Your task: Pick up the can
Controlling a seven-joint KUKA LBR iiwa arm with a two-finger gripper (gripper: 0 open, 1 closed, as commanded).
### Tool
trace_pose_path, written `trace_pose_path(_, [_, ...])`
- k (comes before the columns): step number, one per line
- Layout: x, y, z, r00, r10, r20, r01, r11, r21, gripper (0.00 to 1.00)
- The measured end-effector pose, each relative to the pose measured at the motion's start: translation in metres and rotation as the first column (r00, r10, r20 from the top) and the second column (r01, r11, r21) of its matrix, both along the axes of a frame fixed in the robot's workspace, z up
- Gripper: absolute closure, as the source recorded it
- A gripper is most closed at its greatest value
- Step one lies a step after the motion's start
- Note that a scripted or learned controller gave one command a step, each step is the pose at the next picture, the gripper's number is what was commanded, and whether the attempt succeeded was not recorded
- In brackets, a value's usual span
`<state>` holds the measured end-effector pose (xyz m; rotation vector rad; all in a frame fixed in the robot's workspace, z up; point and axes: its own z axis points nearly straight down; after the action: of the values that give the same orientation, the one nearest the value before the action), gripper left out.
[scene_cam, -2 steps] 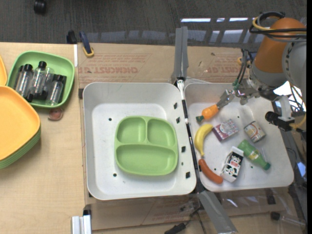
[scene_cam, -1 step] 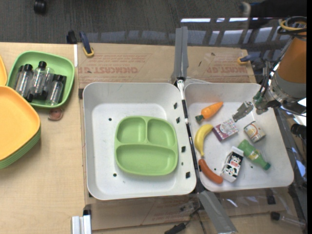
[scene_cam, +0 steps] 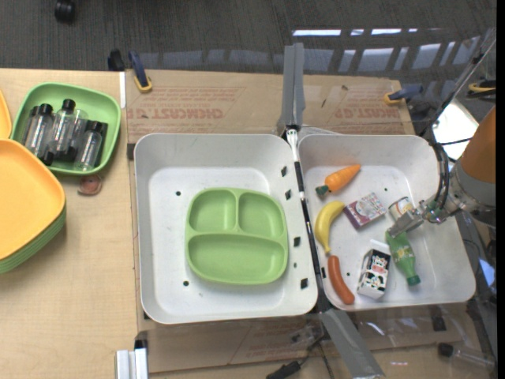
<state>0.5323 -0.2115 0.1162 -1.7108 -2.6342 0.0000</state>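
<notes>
While hand [scene_cam: 410,222] hung over right bin's [scene_cam: 379,150] right side, can [scene_cam: 400,208] sat just left of it, touching; hand's opening could not be told.

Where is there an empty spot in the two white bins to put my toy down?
The left bin has bare floor all around the green divided plate, widest along its left wall. In the right bin, the back corner beyond the carrot is free. Its middle is crowded: banana, sausage, milk carton, green bottle, purple packet.
</notes>
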Motion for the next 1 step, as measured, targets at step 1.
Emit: trace_pose_path(1, [-0.0199,0.0553,-0.0060,0.999,-0.042,0.000,0.042,0.999,0.000,0.00])
